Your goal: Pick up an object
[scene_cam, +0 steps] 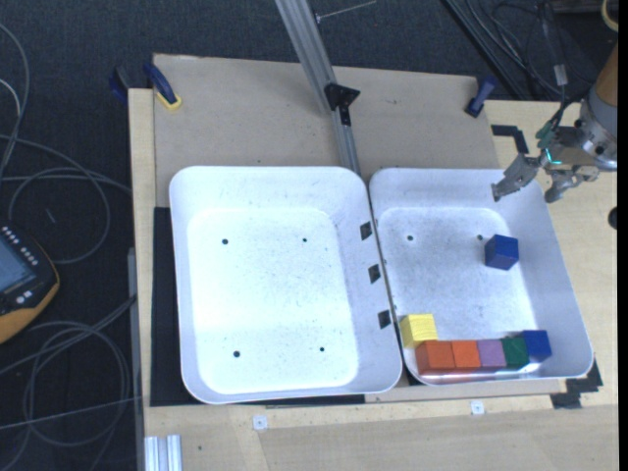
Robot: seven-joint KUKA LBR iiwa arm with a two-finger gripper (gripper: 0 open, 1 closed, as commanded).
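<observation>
Dark carpet strewn with cables surrounds the wooden bench (245, 96), where two white bins sit side by side; the arm is cut off at the right edge, so little beyond its gripper (536, 178) shows, fingers spread wide and holding nothing, above the right bin's (442, 189) far right corner. A blue cube (501, 251) sits alone in that bin, turned slightly askew to the walls, with no long axis. Along the near wall, yellow (418, 328), orange (449, 354), purple (490, 352), green (515, 349) and blue (536, 342) blocks crowd together, their edges hard to separate.
</observation>
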